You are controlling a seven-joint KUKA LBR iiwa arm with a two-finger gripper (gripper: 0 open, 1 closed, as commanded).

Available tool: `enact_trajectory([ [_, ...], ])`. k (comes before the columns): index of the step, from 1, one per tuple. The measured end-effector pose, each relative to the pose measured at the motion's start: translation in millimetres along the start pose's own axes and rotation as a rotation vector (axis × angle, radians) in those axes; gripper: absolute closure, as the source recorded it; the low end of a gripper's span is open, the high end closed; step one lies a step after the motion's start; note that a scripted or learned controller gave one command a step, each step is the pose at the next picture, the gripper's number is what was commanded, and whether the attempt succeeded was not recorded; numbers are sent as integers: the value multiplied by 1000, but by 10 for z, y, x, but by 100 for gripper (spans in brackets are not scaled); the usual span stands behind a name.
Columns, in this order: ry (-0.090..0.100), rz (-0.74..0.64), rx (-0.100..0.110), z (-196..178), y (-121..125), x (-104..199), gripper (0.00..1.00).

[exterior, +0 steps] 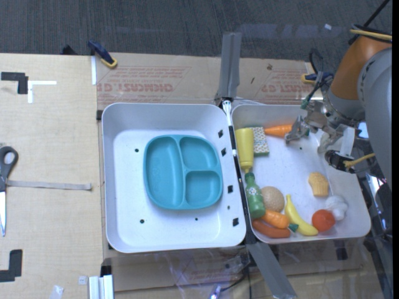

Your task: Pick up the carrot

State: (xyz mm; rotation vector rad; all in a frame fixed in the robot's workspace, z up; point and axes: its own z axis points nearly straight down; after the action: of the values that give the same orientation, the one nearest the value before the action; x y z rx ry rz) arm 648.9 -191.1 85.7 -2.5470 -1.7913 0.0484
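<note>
Dark grey carpet floor [187, 11] lies at the far side; a pale wooden benchtop [50, 167] spreads left, brown cardboard [162, 80] beneath the bins

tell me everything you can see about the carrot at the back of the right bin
The carrot is a small orange toy, smooth like plastic, tapering toward its left end. It lies flat and roughly sideways on the floor of the right bin, near the back wall. Its left tip sits close to the green and yellow sponge; whether they touch is unclear. The gripper sits right at its thicker right end, and the view does not show whether it has hold of it.
</note>
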Motion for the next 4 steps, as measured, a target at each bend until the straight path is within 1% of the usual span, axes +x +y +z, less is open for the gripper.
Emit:
enact_trajectory([
  [1,7,192,23,4,10,-62,0],
  [2,7,381,34,-4,-18,-23,0],
  [3,9,591,15,-24,-56,95,0],
  [4,12,753,0,-21,-122,189,0],
])
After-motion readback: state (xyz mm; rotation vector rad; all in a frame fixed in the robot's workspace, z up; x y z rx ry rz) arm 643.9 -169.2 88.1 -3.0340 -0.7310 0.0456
